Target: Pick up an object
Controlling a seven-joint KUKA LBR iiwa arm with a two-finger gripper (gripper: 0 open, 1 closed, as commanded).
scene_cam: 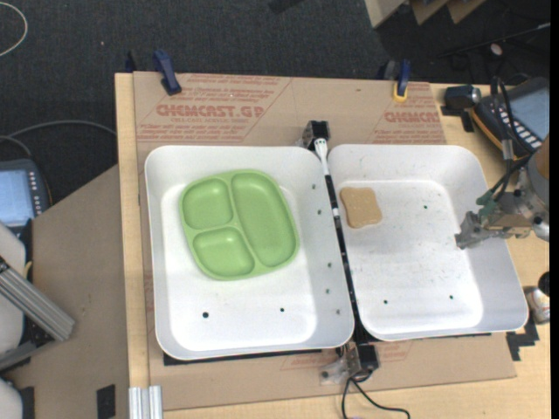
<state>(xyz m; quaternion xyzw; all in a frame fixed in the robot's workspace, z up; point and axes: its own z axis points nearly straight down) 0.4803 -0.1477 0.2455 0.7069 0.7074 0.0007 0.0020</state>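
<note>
A tan, flat, square-ish piece (360, 207) lies near the left wall of the right bin (419, 317), close to the divider. A green divided plate (238, 224) with three compartments rests in the left bin (236, 326). My gripper (476, 228) hovers over the right edge of the right bin, well to the right of the tan piece, with nothing seen between its fingers.
A black rod with a small clamp (317, 133) runs along the seam between the bins. Blue and yellow clamps (166, 71) hold the cardboard sheet at the back. Cables and equipment crowd the right side near the arm.
</note>
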